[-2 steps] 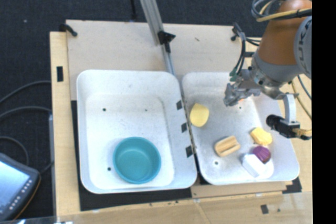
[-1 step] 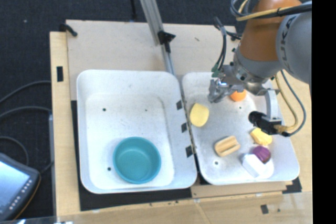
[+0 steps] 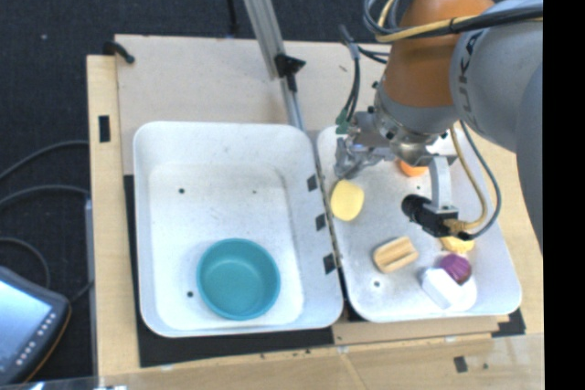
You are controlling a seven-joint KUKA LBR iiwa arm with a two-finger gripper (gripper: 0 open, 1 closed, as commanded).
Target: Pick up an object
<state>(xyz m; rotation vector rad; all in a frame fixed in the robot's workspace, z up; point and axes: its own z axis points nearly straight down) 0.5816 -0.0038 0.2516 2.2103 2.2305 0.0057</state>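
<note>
The gripper [image 3: 350, 162] hangs just above a yellow lemon [image 3: 346, 200] in the right bin [image 3: 498, 288]. Its state is impossible to tell.

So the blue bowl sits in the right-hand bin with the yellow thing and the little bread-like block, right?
Not quite. The camera view shows the blue bowl alone in the left bin. The yellow thing and the bread-like block do lie in the right bin.

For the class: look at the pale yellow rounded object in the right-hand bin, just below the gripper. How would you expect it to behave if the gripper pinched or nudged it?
The yellow object looks smooth and rounded, so it may slip out of a pinch. Its egg-like outline suggests a nudge could roll it across the right bin. It lies close to that bin's left wall, which would probably stop it.
</note>
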